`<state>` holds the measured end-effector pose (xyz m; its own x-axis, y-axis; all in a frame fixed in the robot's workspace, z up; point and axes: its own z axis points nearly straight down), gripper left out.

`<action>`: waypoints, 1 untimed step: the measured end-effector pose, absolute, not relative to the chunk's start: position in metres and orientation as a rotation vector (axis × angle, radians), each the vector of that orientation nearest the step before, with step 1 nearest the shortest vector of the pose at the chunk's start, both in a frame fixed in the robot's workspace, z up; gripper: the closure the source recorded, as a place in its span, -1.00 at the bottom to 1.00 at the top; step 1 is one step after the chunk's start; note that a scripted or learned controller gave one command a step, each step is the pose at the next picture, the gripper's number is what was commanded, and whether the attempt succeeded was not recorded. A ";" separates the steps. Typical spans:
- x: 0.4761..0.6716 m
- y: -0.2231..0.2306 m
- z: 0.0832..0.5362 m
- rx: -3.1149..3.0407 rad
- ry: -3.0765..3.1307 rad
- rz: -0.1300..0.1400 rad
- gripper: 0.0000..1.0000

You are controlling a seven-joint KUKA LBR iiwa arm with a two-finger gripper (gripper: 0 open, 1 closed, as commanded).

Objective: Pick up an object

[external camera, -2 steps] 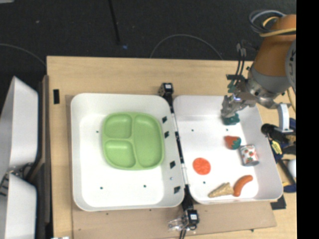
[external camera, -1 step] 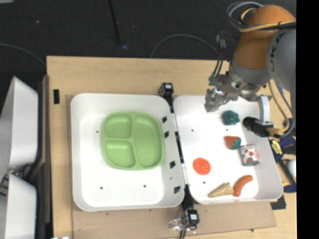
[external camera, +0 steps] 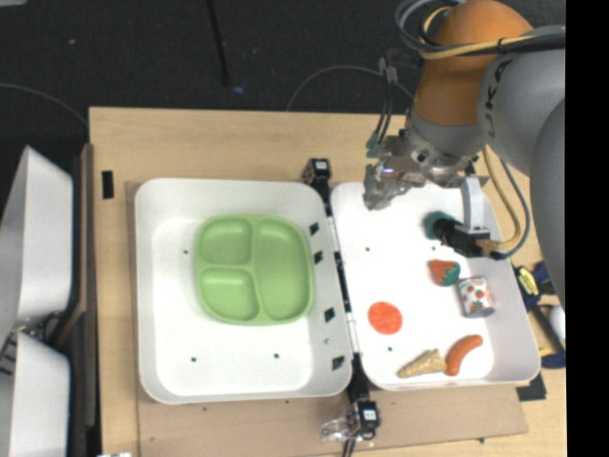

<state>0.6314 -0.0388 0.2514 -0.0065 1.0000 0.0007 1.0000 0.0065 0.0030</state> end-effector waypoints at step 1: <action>0.629 0.014 0.243 2.214 2.229 0.001 1.00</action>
<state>0.6288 0.0139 0.2432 -0.0065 1.0000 0.0003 1.0000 0.0065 0.0002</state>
